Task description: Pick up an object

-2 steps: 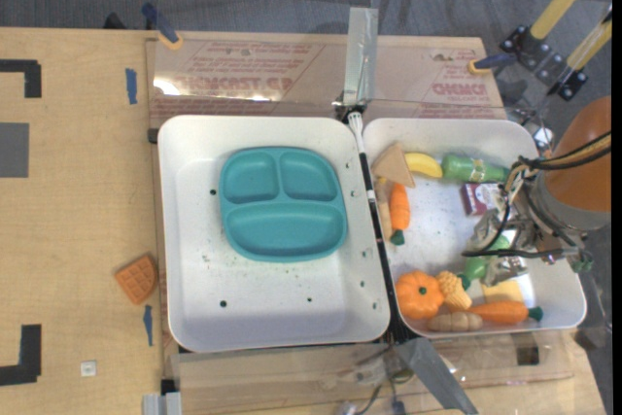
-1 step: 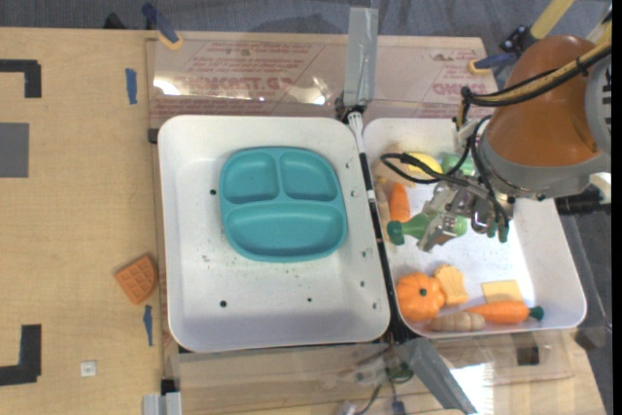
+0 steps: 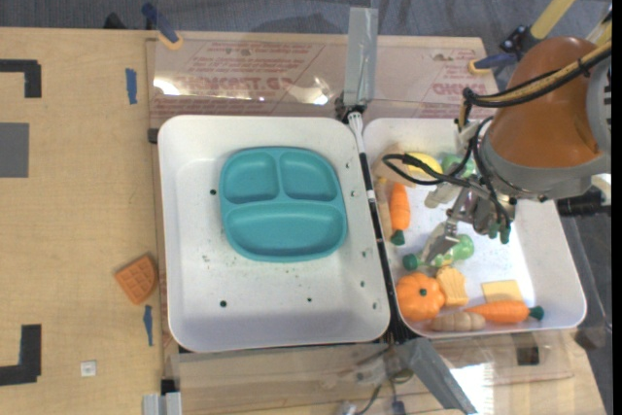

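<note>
I hover the gripper point(image 3: 449, 243) over a green toy point(image 3: 457, 250) in the right bin point(image 3: 564, 277); I cannot tell its state, so I'd centre it before descending.

A: Lighting check. Scene is bright and even; the two shallow white plastic bins point(image 3: 185, 238) read near-white without clipping.

B: Glare?

A: Yes, a white streak on the clear plastic sheet point(image 3: 243, 78) behind the bins. Soft shadows only, faint under the teal divided plate point(image 3: 283, 204).

B: Focus?

A: Bench sharp. The orange band of the grey arm point(image 3: 544, 107) is slightly soft, being nearer the lens. Small toys look coarse at this resolution.
</note>
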